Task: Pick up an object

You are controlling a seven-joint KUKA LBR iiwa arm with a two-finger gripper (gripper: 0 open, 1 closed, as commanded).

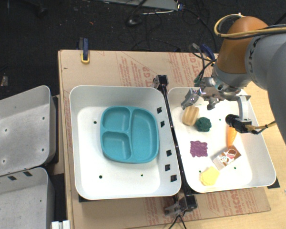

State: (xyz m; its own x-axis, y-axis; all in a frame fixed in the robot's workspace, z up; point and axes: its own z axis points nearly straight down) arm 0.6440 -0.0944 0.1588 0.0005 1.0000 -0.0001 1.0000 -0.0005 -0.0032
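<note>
Pincer spread open over the far end of the right bin, with nothing between its prongs. Hangs from the grey arm with its orange band, which reaches in from the right.

Tan block just below the pincer's left prong, near it; cannot tell whether touching. Lies on the bin floor close to the wall shared with the left bin.

Dark green lump right beside the block on its near right, seemingly touching it. Orange carrot further right, pointing toward the near edge, its top under a black part of the arm's wrist gear. Purple piece flat on the floor nearer the camera, apart from the lump. Brown and white packet just beside a yellow piece at the near end. Teal divided plate alone in the left bin, well apart from the pincer. Black clips along the wall between the two bins, close to the block's left side.

Block short and stubby, pale tan like bare wood, rounded at its near end, tilted slightly leftward.
</note>
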